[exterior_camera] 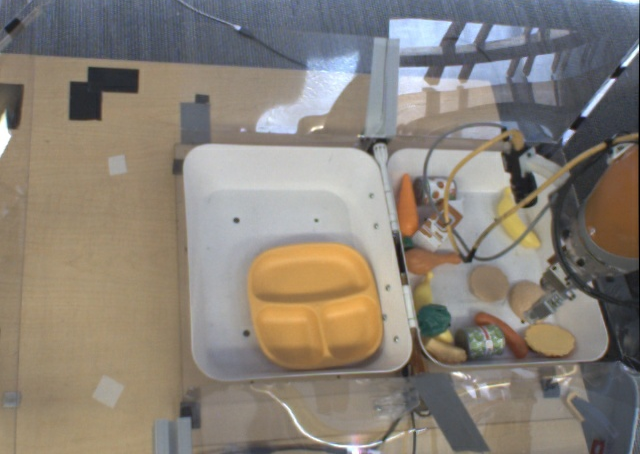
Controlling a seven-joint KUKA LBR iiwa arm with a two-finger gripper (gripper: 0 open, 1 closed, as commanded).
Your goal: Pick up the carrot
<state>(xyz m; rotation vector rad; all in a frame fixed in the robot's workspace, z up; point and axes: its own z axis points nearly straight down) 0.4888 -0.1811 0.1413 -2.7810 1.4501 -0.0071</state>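
Bench (90,272) of pale wood runs across the scene, with black square markings near its far left corner. On it sit two shallow white bins side by side. The left bin (215,192) holds a yellow divided tray (315,304), which lies toward the bin's near side with its compartments facing up.

The right bin (590,342) is crowded with toy food. The carrot (407,206), orange and slim, lies along the bin's left wall near the far end, pointing lengthwise away from the viewer. Just right of it is a small red, white and brown package (437,222). Nearer the viewer along the same wall lies an orange-red sausage-shaped piece (432,261), then a green broccoli piece (434,320), and a green can (486,341) on its side. A round tan disc (488,283) sits in the middle of the bin, and a flat golden cookie-like round (549,340) lies near the front right corner. A yellow banana-like piece (516,219) lies toward the far right.

The arm enters from the right, its orange band visible at the frame edge, with yellow and black cables looping over the bin. The jaws (549,303) hang low over the right side of the bin, well apart from the carrot; whether they are apart or together cannot be told.
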